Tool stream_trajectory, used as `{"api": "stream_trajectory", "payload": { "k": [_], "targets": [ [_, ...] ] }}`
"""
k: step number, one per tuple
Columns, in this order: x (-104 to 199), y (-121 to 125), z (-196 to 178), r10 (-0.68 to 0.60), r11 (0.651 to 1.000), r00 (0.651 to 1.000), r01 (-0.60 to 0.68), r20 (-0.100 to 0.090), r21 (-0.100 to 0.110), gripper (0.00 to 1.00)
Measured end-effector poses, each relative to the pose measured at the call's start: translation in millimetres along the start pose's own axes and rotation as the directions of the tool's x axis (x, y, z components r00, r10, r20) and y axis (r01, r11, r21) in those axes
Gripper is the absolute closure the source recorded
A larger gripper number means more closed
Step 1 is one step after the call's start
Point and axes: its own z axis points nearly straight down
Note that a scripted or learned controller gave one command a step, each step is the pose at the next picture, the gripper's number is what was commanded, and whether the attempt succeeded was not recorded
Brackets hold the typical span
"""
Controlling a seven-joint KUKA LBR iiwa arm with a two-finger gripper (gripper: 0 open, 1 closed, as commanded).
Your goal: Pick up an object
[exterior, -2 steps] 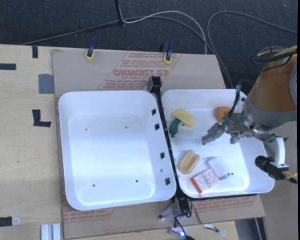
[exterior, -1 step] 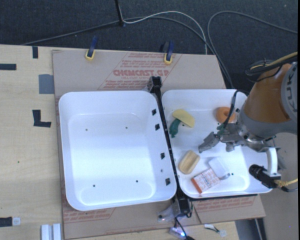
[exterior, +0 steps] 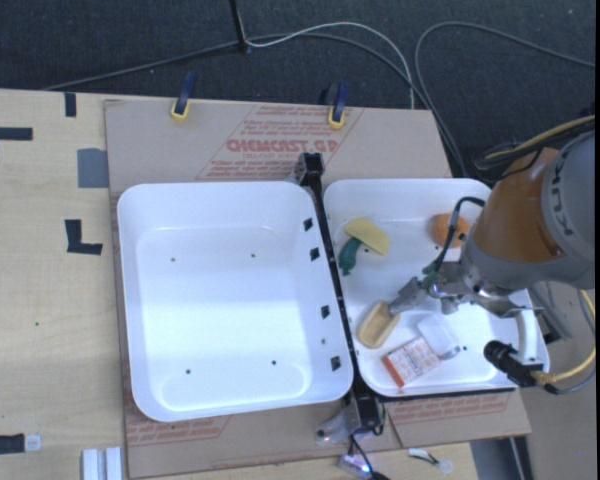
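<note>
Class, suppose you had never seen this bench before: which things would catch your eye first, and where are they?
The big grey arm with its orange band reaches in from the right, its gripper low over the right bin. That bin holds a cluster of small things: a yellow piece, a tan block, a red and white packet. The left bin gleams white beside it.

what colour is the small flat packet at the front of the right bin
White with a red end, the small flat packet shows best in the camera view, lying in the right bin.
</note>
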Motion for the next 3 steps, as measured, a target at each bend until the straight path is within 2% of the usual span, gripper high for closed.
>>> {"api": "stream_trajectory", "payload": {
  "k": [1,2,3],
  "targets": [
    [-0.3,0.8,19.0,0.000,1.000,1.000,0.000,0.002,-0.008,0.00],
    [1.4,3.1,5.7,-0.003,1.000,1.000,0.003,0.000,-0.014,1.00],
    [10.4,7.1,-41.6,-0.002,1.000,1.000,0.002,0.001,-0.009,1.00]
  ]
}}
